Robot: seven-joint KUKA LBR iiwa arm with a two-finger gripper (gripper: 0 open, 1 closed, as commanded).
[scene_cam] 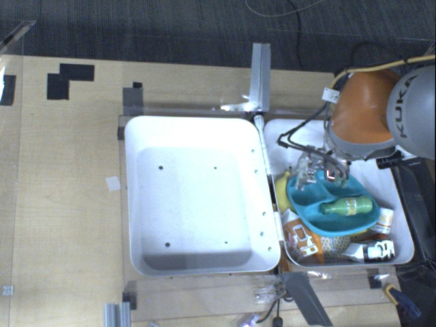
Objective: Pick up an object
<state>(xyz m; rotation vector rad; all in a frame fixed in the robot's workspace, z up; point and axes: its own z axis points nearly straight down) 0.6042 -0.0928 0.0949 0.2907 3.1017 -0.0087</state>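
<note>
- Claw (320, 174) hangs low over the right bin (407, 247), at the back edge of a blue dish (306, 199); whether it is spread or pressed together I cannot tell, since the metal parts blur into the clutter beneath.
- No item can be seen pinched in it, so I judge that the pick is not yet made.
- Nearest candidate is the blue dish, lying directly under and just in front of the claw, tilted on top of the other items.
- Green bottle (347, 206) rests in the dish on its side, long axis running roughly left to right, just toward the front and right of the claw.
- To take the bottle, the claw would probably need to shift slightly forward and close across its short width.
- Around the dish: an orange-brown box (301, 240) at the front left, a dark bottle with a white label (375, 252) at the front right, and something yellow (281, 189) against the left wall.
- These crowd the dish closely, and its raised rim could catch the claw on the way down.
- Left bin (194, 196) sits beside it on the worktop (61, 210), well away from the claw.
</note>
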